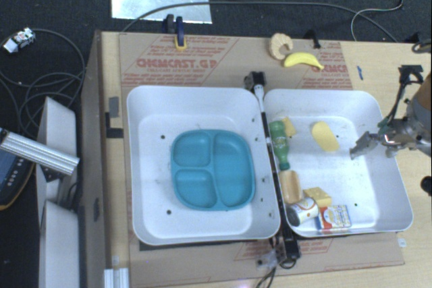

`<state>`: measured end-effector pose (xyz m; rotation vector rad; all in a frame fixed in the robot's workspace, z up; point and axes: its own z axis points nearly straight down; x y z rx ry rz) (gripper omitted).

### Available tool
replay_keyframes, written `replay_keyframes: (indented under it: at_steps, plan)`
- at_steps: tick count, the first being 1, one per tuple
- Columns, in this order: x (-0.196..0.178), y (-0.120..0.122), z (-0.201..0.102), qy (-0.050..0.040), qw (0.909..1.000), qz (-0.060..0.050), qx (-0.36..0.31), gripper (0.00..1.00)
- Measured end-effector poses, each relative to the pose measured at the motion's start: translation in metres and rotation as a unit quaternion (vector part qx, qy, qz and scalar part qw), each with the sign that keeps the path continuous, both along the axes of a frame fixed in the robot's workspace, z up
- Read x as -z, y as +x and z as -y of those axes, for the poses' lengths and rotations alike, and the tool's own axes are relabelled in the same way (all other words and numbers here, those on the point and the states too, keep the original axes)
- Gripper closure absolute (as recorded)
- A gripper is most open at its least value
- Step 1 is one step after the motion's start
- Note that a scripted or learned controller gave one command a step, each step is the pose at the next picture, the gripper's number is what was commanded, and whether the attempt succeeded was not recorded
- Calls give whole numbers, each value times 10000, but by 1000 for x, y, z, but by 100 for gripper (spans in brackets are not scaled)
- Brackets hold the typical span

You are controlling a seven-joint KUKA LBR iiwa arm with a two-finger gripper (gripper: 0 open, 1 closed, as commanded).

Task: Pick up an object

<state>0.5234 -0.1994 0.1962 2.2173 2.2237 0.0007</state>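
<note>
Desk (pixel 202 57) with two white bins. Left bin (pixel 145 111) holds a blue tray (pixel 212 168). Right bin (pixel 378 192) holds a green bottle (pixel 279 142), a yellow block (pixel 326 136), a can (pixel 304 214) and a carton (pixel 335 217). Gripper (pixel 361 145) hovers above the right bin's right side, fingers spread, grasping nothing. Banana (pixel 302 61) lies on the desk beyond the bins.

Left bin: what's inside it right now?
The left bin holds a blue divided plate, lying flat with nothing in its compartments. Whatever lies beneath the plate is covered.
</note>
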Motion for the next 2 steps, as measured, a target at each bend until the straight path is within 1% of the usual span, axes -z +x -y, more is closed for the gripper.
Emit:
replay_keyframes:
  at_steps: [1,2]
  plan:
    - [72,89,-37,9,10000,-5,-5,0]
    - [102,34,-8,-3,10000,-8,9,0]
